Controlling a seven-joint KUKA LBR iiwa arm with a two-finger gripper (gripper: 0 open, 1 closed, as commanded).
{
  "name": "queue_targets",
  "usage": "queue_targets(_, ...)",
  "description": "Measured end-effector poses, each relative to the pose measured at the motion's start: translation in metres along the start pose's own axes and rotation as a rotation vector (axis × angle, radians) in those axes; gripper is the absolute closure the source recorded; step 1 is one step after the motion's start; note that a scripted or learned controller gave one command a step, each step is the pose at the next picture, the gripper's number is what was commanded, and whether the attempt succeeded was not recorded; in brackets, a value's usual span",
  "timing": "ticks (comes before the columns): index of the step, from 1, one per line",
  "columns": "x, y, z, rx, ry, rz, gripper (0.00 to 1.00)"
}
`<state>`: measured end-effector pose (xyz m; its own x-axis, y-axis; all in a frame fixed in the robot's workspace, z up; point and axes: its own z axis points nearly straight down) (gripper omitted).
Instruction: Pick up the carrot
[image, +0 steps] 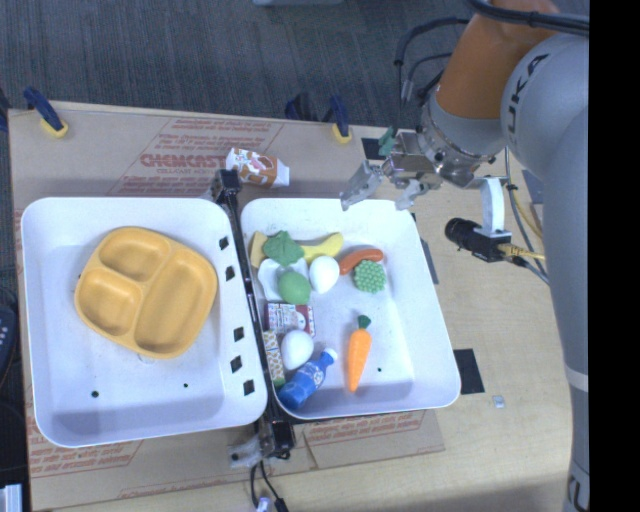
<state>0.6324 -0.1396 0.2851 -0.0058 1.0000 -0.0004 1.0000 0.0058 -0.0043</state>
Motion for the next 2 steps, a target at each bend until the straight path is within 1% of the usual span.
queue_targets(1,0.012,-0.075,0.116,0.002,0.001,-0.102,0.0)
queue_targets(2,-0.028,-0.122,0.188,-0.019,-0.004,-0.269,0.0)
